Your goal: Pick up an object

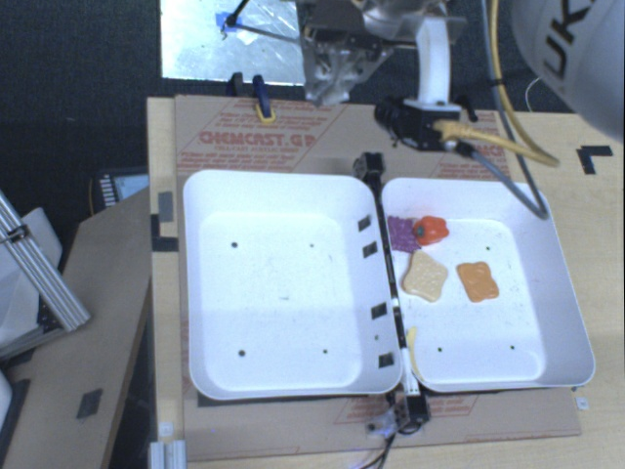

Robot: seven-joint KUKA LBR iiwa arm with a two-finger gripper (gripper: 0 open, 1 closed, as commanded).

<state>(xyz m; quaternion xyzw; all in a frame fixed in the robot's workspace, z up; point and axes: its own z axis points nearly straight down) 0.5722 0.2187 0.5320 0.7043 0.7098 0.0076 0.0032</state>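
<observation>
Four small objects lie in the right bin [547, 291], near its upper left. A purple piece [401, 233] touches a red-orange piece [431, 229]. Below them rests a cream-coloured toast-shaped piece [426, 276], and an orange toast-shaped piece [478, 281] lies to its right. A thin yellow strip [411, 348] hugs the bin's left wall lower down. The gripper [330, 84] hangs high at the top of the view, above the cardboard behind the left bin, far from the objects. Nothing shows between its fingers.
The left bin [283, 281] stands beside the right one, joined by a black clipped divider [386, 262]. Yellow and grey cables [508, 149] trail over the right bin's back edge. A blue-and-yellow clamp [262, 101] sits on the cardboard's back edge.
</observation>
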